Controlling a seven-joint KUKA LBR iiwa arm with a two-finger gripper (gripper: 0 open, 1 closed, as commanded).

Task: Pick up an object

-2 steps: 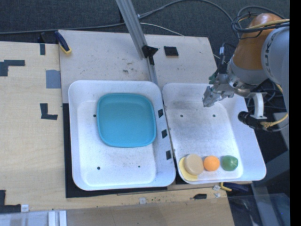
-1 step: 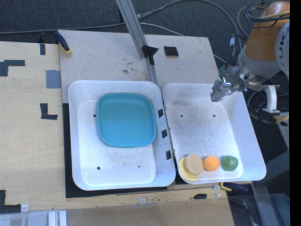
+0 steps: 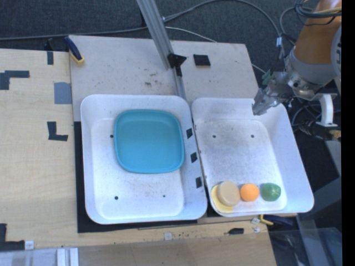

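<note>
Along the near edge of the right bin [image 3: 277, 148] lie three small objects in a row: a tan round piece [image 3: 228, 193] on a yellow disc, an orange ball [image 3: 249, 192] and a green ball [image 3: 270, 192]. A blue square plate [image 3: 148, 141] rests in the left bin [image 3: 94, 165]. My gripper [image 3: 262, 107] hangs over the far right corner of the right bin, well away from the three objects, with nothing visible in it.
A slanted metal pole [image 3: 161, 37] crosses the bench behind the bins, ending near the divider between them. Cables [image 3: 222, 7] trail over the dark floor at the back. A yellow-tipped tool [image 3: 74, 51] lies at the bench's far left corner.
</note>
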